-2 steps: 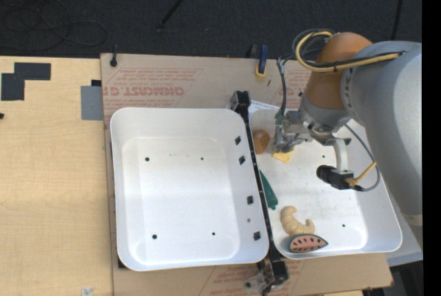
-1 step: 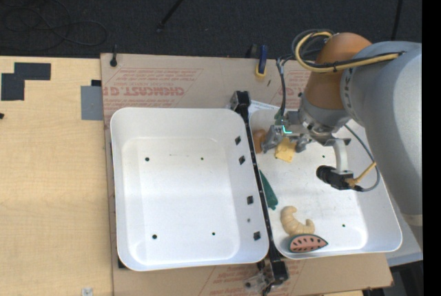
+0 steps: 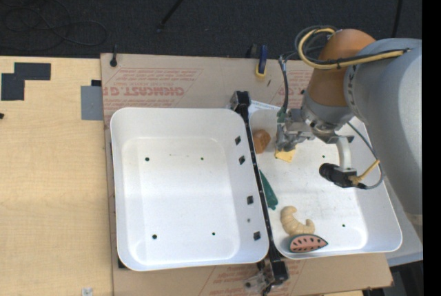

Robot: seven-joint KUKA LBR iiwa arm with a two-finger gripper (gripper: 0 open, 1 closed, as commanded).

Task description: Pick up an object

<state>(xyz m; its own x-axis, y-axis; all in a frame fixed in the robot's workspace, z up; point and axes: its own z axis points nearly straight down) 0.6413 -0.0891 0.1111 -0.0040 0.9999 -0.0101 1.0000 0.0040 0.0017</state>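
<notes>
Yellow, a small wedge-shaped piece [image 3: 284, 156] sits directly under the gripper [image 3: 286, 144] in the right bin [image 3: 375, 233], touching its tips (whether the jaws are clenched or released, I cannot tell); a tan rounded object [image 3: 261, 141] lies just left of the jaws; a watermelon slice [image 3: 307, 243] lies well below

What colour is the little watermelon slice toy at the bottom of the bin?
The watermelon slice is red with dark seeds and a green rind edge, seen in the camera view.
</notes>
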